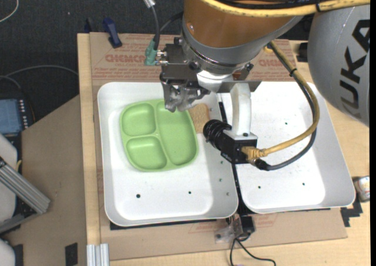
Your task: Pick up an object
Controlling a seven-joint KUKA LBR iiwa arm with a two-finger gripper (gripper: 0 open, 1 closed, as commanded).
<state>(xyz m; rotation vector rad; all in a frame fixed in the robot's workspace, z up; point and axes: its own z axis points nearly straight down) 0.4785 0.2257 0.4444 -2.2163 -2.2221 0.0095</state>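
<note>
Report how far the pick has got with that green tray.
Done: the arm has reached in, and the hand sits low over the upper right rim of the green divided tray in the left bin. In hand: nothing visibly gripped; the tray lies flat on the bin floor. Left: closing on the rim and lifting.
</note>
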